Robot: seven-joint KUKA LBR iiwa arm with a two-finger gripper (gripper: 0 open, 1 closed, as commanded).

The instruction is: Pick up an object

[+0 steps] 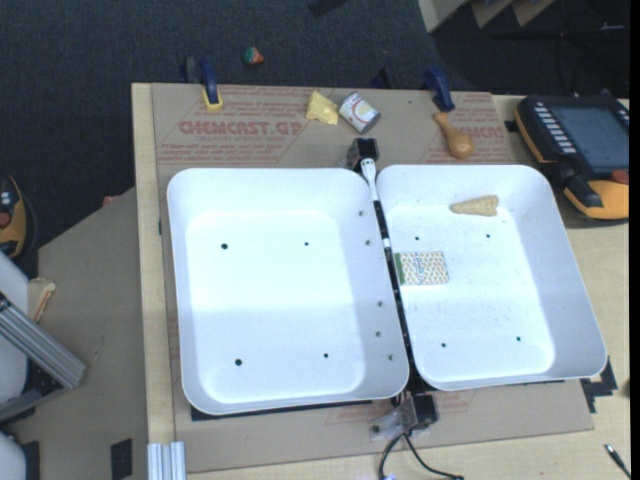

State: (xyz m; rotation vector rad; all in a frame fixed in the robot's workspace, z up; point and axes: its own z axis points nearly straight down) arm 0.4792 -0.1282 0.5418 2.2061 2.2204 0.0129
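Gripper's state cannot be told as two objects are lying loose in the right bin [560, 258], awaiting a pick: a tan wedge [475, 206] near the far wall, a patterned packet [421, 268] beside the divider between the bins.

This looks like a robotics lab: two white bins [300, 388] sit clamped on a cardboard-covered bench [250, 128], blue clamps [209, 80] at twelve o'clock, a control pendant [585, 143] at two o'clock, aluminium framing [40, 343] at eight o'clock, cables [410, 438] at six, dark carpet [120, 28] around.
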